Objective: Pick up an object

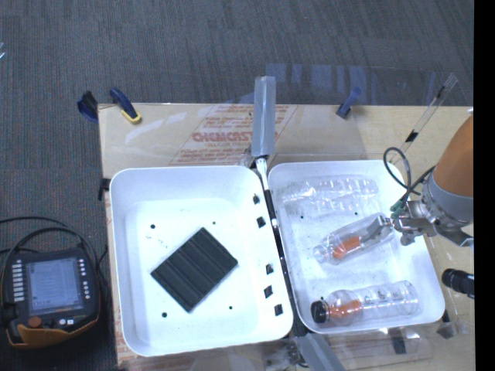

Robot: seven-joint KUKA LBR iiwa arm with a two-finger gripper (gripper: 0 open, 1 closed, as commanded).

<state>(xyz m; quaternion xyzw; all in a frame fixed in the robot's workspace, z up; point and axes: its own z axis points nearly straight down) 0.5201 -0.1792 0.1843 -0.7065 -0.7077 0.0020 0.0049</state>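
The pincer (pixel 393 224) sits over the right bin (pixel 433 284), at the upper end of the middle bottle (pixel 352 242); whether it is apart, together or clamped I cannot tell. That bottle lies just left of it, its long axis slanting down-left from the pincer. Another bottle (pixel 367 303) lies nearer the front wall, well below. A dark slab (pixel 194 269) rests in the left bin (pixel 124 207).

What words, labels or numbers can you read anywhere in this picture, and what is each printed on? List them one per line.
Red lettering on the clear plastic sheet behind the bins: too blurred to read.
Lit screen of the grey handheld control pendant: too small to read.
Orange labels on the two clear plastic bottles: no readable text.
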